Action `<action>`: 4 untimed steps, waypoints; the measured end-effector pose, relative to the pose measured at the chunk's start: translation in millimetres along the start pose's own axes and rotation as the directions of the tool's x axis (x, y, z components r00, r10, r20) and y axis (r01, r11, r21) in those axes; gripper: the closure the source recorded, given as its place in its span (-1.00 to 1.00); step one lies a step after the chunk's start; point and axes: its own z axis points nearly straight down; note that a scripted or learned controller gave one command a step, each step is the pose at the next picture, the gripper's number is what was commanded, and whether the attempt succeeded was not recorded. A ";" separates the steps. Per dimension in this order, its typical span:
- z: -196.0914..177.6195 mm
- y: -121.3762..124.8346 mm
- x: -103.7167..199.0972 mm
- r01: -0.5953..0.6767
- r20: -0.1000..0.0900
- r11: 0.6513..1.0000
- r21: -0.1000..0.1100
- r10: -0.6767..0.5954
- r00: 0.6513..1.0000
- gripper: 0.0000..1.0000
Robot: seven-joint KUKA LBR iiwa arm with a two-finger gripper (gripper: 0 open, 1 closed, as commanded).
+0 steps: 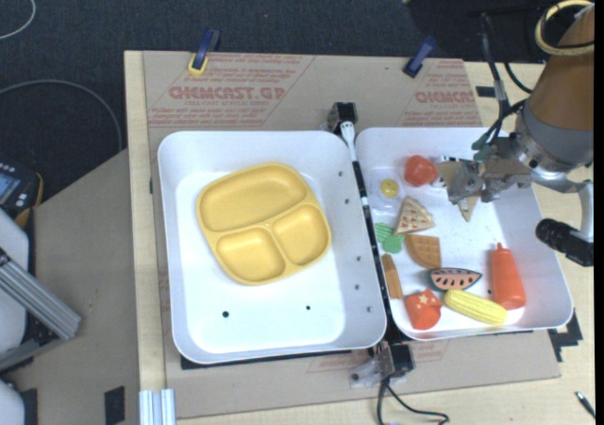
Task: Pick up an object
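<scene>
**Robot arm hangs over bin of toy food**

While the grey arm reaches in from the right, its pincer [469,189] hangs low over the upper part of the right bin [552,267], just right of a red tomato [420,169]; whether it is spread or pressed together cannot be told. Below it lie a sandwich wedge [413,217], a slice of toast [424,249], a watermelon slice [455,279], a corn cob [475,306] and a ketchup bottle [506,276]. A yellow divided plate [262,222] sits in the left bin [184,300] on the bench [151,102]
</scene>
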 end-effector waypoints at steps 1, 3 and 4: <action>3.9 -1.7 52.8 0.003 -0.001 1.000 0.000 -0.003 1.000 1.00; 12.3 -30.1 115.7 0.000 0.001 1.000 0.000 0.000 1.000 1.00; -7.6 -24.4 113.9 -0.001 0.002 1.000 -0.005 0.001 1.000 1.00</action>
